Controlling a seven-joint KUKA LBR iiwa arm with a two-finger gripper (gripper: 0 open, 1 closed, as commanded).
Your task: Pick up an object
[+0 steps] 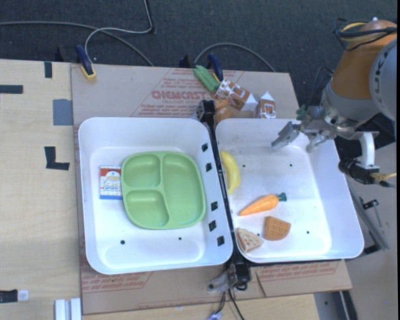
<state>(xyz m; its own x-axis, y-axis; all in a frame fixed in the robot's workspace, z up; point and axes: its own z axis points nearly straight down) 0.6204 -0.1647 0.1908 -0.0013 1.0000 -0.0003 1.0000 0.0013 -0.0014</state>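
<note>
Fingers (285,135) of the gripper (300,137) stand apart, splayed over the upper part of the right bin (320,245), with nothing between them; the arm (360,72) reaches in from the right edge and hangs above the bin's far rim. Candidates for the pick all lie lower in that bin: a carrot (260,204) near the middle, a brown waffle-like piece (277,228) just below it, a sandwich wedge (249,239) near the bottom left corner, and a yellow banana (230,171) pressed against the dividing wall. In the left bin (93,245) sit a green divided plate (164,189) and a small box (111,182) touching its left edge.

Risks, as I judge them: the gripper is well apart from every item, so closing where it hangs would catch only air (a likely miss); the carrot is rounded and could roll out of a pinch taken off-centre; the banana hugs the wall, so a finger coming down there may strike the rim.
</note>
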